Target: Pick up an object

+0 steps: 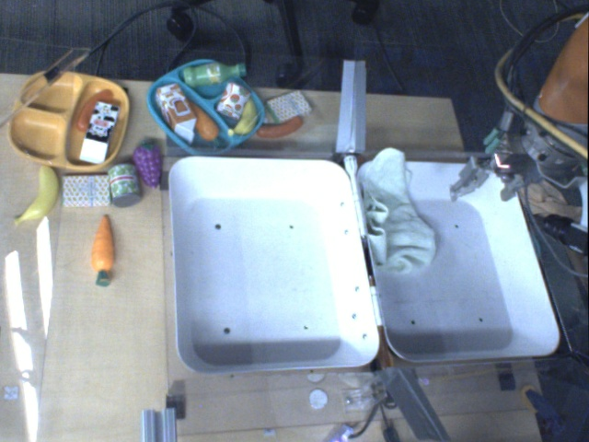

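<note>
A crumpled white cloth [394, 212] lies in the right bin [479, 334], bunched against that bin's left wall. It runs from the bin's far left corner down toward the middle of the left side, narrow and folded at the top, wider and heaped at its lower end. Soft creases and shadowed folds cross it. Its left edge touches the wall.

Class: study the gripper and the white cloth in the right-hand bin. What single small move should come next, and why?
Probably shift the gripper left and down toward the white cloth. The gripper sits near the right bin's upper right corner, apart from the cloth, which lies crumpled against that bin's left wall.
</note>
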### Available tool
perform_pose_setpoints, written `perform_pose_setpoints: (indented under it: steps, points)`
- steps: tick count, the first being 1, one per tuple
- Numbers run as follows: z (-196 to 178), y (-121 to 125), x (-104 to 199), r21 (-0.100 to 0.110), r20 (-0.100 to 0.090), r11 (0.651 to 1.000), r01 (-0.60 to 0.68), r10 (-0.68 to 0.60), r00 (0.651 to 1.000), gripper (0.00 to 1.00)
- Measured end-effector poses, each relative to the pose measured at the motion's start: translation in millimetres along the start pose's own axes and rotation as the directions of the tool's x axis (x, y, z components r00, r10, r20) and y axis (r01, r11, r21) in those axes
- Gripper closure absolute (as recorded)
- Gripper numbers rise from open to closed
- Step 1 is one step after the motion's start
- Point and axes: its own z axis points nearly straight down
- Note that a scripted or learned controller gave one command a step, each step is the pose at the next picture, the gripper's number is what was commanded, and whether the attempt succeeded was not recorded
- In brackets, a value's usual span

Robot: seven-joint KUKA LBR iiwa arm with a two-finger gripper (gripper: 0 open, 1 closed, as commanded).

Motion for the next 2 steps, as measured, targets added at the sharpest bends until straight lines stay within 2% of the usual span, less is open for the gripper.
perform_pose_setpoints:
  steps: [1,2]
  points:
    - [117.0,40.3,53.0,0.001,0.000,0.996,0.090,-0.090,0.996,0.00]
    - [160.9,24.8,31.9,-0.015,0.002,0.990,0.139,-0.139,0.990,0.00]
